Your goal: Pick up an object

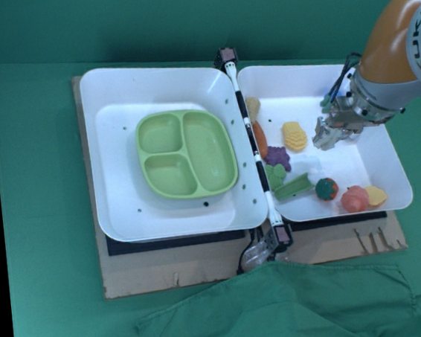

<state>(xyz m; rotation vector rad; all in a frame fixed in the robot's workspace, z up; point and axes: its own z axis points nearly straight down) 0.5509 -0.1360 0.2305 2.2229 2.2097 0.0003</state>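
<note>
**Hand hangs over the right bin, toys to its left and below**

The arm reaches in from three o'clock, and the hand point(332, 133) sits above the right bin point(389, 160), over bare white floor in its upper middle. Whether the hand is clenched or released I cannot tell from this angle, and nothing shows in its grip.

The nearest toy is the yellow ridged piece point(295, 136), just beside the hand at nine o'clock, its long axis running roughly twelve to six. The other toys lie along the bin's left wall and lower edge: an orange carrot point(260, 139), a purple bunch point(277, 157), a green stalk point(293, 187), a red-and-green ball point(326, 188) and an orange fruit point(355, 199).

The left bin point(110, 137) carries a green divided plate point(186, 153), well apart from the hand.

Judging by position, the yellow piece is the likeliest pick: a short shift toward nine o'clock, then down.
</note>
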